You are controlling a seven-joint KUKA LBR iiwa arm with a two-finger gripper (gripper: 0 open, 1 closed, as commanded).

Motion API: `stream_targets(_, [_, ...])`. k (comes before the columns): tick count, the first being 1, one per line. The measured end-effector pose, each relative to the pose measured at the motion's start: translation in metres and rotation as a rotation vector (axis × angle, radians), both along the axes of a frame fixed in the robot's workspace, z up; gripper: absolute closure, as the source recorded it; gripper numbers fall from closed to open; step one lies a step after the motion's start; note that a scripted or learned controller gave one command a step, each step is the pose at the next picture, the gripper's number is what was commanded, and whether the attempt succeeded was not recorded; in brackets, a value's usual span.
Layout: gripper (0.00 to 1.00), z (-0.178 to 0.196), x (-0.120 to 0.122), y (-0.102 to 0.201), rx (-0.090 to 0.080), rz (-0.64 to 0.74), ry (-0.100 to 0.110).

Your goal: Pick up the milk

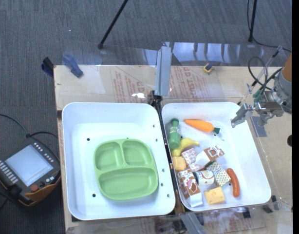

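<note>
The milk looks like a small white carton with a brown top (212,153), lying among several similar cartons in the middle of the right bin (254,165). My gripper (249,120) hovers over the far right corner of that bin, up and to the right of the cartons and well apart from them. Its two grey fingers (239,115) are spread open with nothing between them.
The right bin also holds a green bottle (174,133), a carrot (199,125), a banana (189,143), a sausage (233,182) and a cheese wedge (214,195). A green divided plate (126,169) lies in the left bin (76,130). A metal post (163,72) stands behind the bins.
</note>
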State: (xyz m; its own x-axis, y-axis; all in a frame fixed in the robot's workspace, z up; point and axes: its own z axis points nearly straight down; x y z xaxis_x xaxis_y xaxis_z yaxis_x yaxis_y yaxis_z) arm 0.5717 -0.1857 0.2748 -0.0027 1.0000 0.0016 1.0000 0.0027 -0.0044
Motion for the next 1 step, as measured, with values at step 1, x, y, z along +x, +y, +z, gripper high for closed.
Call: stream_targets(1, [0.0,-0.0174,0.0412,-0.025,0.0,0.178,-0.001])
